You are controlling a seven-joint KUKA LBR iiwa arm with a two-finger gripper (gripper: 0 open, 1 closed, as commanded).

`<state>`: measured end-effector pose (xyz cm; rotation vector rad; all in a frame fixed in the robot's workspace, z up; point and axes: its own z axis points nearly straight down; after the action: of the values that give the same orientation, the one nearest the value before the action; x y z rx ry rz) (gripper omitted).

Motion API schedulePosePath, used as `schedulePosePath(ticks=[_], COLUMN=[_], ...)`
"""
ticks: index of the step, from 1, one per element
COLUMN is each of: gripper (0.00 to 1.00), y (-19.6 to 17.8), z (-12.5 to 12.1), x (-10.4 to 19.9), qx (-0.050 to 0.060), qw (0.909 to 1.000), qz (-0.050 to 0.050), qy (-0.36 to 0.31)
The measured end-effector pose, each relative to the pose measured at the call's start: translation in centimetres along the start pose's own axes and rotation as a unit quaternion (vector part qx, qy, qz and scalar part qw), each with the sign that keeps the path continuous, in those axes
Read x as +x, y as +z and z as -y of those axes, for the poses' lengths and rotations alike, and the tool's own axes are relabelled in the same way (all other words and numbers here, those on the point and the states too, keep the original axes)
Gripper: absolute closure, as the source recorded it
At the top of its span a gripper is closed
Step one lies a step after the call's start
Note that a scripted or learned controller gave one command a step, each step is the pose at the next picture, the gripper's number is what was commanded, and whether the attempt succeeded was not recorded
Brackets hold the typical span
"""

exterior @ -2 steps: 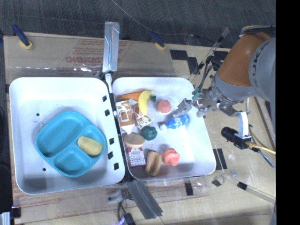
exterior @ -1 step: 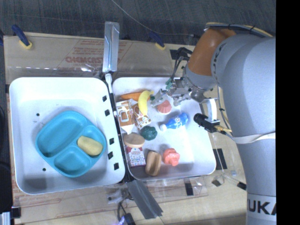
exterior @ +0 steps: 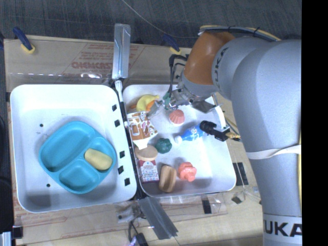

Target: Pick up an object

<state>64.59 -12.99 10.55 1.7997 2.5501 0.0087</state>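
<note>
My gripper (exterior: pixel 170 101) hangs low over the far part of the right bin (exterior: pixel 223 160). It is between a yellow banana-like toy (exterior: pixel 145 102) on its left and a salmon ridged toy (exterior: pixel 177 117) just in front of it. I see nothing held in it. Nearby in the same bin lie a brown snack packet (exterior: pixel 139 126), a small blue bottle (exterior: pixel 190 135) and a dark green ball (exterior: pixel 163 145).
Toward the right bin's front lie a tan-lidded jar with a red label (exterior: pixel 148 160), a bread roll (exterior: pixel 167 178) and a pink toy (exterior: pixel 187 171). The left bin (exterior: pixel 25 106) holds a blue divided plate (exterior: pixel 61 152) with a yellow lump (exterior: pixel 98 159) on it.
</note>
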Motion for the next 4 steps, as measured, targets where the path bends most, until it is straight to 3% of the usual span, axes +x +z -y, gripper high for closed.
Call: schedulePosePath(ticks=[1,2,3,4], gripper=[0.00,0.00,0.00,1.00], y=[0.1,0.1,1.2,0.0], z=[-1.6,-1.8,0.2,0.0], x=[0.5,0.8,-4.1,-4.1], qx=[0.005,0.002,0.007,0.005], qw=[0.9999,0.9996,0.9981,0.9980], qz=[0.006,0.006,-0.006,-0.005], qy=[-0.010,0.028,-0.060,-0.063])
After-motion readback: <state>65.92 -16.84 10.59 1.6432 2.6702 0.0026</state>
